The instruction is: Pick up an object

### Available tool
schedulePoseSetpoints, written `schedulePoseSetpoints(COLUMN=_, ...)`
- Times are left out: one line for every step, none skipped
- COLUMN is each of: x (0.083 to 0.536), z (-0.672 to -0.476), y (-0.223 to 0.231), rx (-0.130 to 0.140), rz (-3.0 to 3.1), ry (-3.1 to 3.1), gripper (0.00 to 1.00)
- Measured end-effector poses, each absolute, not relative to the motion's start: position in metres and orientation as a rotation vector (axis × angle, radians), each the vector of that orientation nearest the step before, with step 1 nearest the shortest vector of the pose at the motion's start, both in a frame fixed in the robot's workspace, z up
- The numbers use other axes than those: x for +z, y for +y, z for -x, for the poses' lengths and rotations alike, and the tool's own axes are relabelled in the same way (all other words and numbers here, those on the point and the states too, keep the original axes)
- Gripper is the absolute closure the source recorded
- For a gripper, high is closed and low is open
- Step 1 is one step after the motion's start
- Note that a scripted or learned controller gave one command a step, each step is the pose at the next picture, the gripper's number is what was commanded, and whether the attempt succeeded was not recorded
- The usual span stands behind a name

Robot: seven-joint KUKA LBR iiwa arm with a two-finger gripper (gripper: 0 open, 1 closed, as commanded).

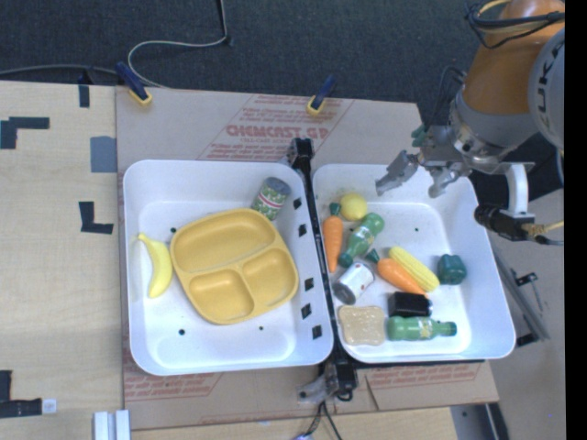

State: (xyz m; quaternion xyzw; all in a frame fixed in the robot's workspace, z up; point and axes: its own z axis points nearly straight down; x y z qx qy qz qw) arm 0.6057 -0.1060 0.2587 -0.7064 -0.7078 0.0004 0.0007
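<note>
**Arm poised over the crowded right bin, nothing in its grasp**

The arm's upper part was cut off by the right edge of the view, so only the orange band and the wrist showed. A small green object (450,268) near the right bin's far wall was too small to name. The black block (409,303) carried no readable marking.

The gripper (420,174) hung above the back rim of the right bin (491,324), its two fingers spread apart and holding nothing.

The right bin held the jumble: a lemon (352,207) at the back, a carrot (332,240) along the left wall, a green bottle (359,238) leaning beside it, a silver can (352,282) on its side, a second carrot (399,274) touching a corn cob (415,268), a slice of bread (362,324) at the front, and another green bottle (420,329) lying just beside the black block.

The left bin (147,337) held a yellow divided plate (233,265) in the middle, a banana (158,264) just beside its left edge, and a green tin (271,197) upright at the back right corner.
</note>
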Motion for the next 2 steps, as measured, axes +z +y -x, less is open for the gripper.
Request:
schedulePoseSetpoints(x=0.183, z=-0.632, y=-0.077, rx=0.003, rz=2.218, ry=-2.222, gripper=0.00)
schedulePoseSetpoints(x=0.124, z=-0.668, y=-0.096, rx=0.005, rz=2.220, ry=-2.222, gripper=0.00)
